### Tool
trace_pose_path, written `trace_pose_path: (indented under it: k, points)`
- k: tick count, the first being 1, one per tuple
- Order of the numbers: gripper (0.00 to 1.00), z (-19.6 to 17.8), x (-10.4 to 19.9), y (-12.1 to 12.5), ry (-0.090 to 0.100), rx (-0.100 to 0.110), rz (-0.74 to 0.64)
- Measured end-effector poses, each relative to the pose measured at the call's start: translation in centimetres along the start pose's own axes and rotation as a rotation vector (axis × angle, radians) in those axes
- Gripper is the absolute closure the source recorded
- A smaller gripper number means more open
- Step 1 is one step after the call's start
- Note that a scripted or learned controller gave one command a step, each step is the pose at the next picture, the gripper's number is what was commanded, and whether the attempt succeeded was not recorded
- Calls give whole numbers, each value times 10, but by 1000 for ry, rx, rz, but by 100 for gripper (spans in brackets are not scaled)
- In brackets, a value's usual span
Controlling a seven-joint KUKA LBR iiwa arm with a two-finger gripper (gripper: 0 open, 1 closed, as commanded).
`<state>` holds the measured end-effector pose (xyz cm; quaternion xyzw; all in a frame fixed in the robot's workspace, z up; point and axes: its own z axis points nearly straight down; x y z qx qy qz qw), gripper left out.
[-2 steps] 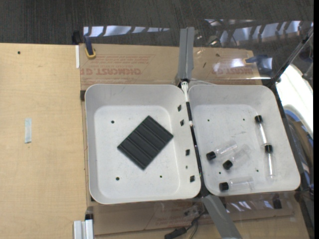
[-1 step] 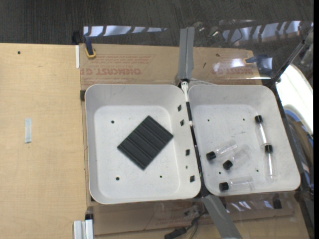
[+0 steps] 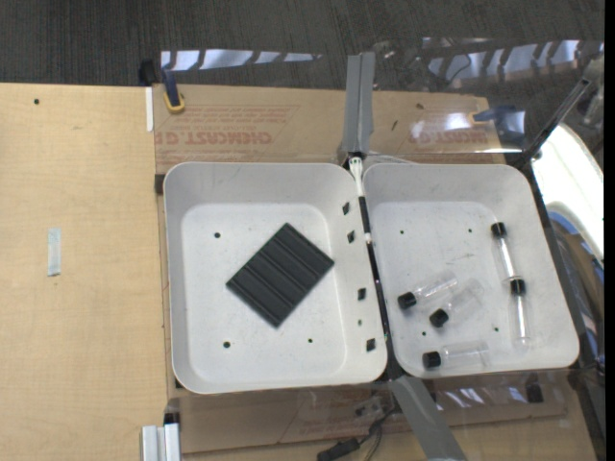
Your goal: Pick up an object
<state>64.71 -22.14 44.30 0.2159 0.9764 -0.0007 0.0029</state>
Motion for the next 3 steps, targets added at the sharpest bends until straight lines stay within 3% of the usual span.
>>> trace_pose_path:
  k: [2, 3]
  points:
    - [0, 1, -2, 1, 3, -1, -268]
    - [0, 0, -7, 4, 0, -1, -337]
